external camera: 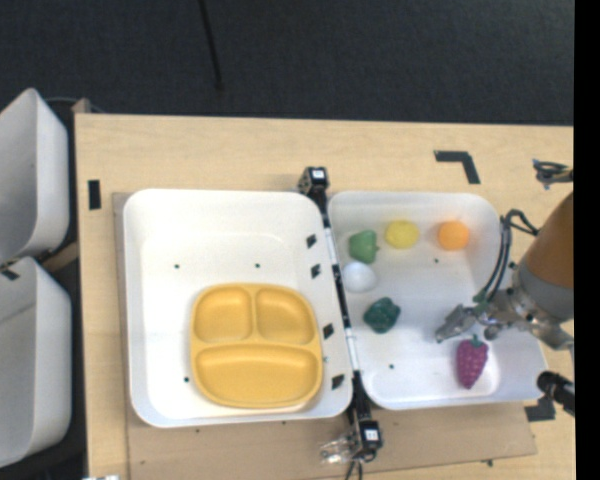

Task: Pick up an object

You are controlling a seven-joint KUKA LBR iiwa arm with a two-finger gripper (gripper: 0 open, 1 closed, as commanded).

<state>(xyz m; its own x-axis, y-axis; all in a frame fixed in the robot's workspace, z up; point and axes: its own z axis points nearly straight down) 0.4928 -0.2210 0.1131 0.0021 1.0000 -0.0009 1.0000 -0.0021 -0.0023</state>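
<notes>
The claw hangs low in the right-hand shallow white bin, and whether it is released or clenched cannot be told here. Just below it lies the bumpy purple grape-like toy, seemingly ungrasped. The step looks like the approach; next it would need to descend squarely over that toy. Farther off sits a dark green lumpy toy.

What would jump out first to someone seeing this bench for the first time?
The big yellow divided tray in the left bin draws the eye first. Next come the small bright toy foods in the right bin: an orange ball, a yellow fruit and purple grapes right beneath the hand.
</notes>
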